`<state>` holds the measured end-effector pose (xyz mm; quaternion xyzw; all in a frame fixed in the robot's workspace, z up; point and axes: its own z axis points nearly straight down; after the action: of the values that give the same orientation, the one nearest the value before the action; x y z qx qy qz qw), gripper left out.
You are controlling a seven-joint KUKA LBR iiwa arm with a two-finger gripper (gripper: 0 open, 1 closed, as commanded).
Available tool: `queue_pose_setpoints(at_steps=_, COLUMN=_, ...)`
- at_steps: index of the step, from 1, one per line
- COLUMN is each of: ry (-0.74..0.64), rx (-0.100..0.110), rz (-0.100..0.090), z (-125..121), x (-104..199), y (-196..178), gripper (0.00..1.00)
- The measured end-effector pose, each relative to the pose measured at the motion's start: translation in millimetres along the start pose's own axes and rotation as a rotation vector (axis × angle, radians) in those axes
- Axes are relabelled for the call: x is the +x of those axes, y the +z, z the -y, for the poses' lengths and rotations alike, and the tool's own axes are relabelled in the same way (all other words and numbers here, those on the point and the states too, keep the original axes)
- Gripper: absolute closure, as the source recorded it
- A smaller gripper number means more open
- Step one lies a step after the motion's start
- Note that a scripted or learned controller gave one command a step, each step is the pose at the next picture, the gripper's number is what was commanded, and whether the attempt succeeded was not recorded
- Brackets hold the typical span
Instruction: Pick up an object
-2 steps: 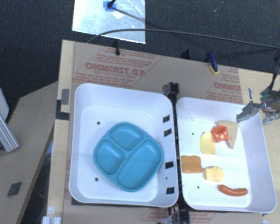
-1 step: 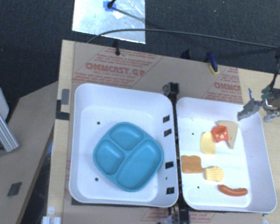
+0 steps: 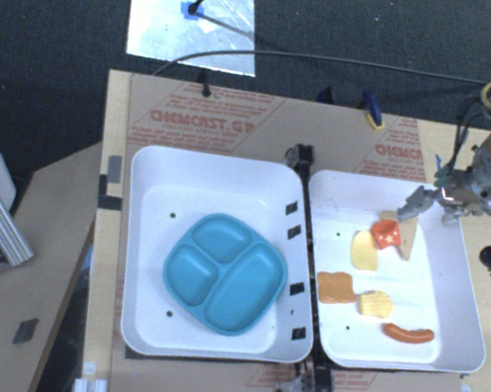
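Two shallow white bins are set side by side on a bench covered with printed cardboard. In the left bin (image 3: 146, 249) a blue divided plate (image 3: 224, 272) with three compartments is laid flat near the middle.

In the right bin (image 3: 465, 324) several pieces of toy food are scattered. A small red block (image 3: 386, 235) is seen in the upper part of the bin, touching a tan wedge-shaped piece (image 3: 404, 244) just to its right. A pale yellow oval piece (image 3: 364, 250) is placed just to the left of and below the red block. Lower down, an orange-brown toast-shaped piece (image 3: 336, 287) is found near the bin's left wall, with a yellow ridged piece (image 3: 375, 303) just beside it on the right. A red-orange sausage (image 3: 408, 334) is laid near the bin's lower right corner, apart from the others.

The arm is reached in from the right, over the upper right part of the right bin. The gripper (image 3: 422, 203) is held just above and to the right of the red block, with one grey finger slanted down toward it. How far the gripper is spread cannot be told, and nothing is seen held by it.
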<state>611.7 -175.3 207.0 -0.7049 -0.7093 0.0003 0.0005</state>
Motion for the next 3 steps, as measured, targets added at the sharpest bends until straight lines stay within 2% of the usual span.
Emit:
queue_pose_setpoints(at_steps=2, ry=0.005, rx=-0.001, rz=0.001, z=-1.3, x=-13.3, y=99.6, gripper=0.00)
queue_pose_setpoints(at_steps=3, ry=0.003, rx=-0.006, rz=0.002, z=-3.0, x=-13.4, y=86.0, gripper=1.00)
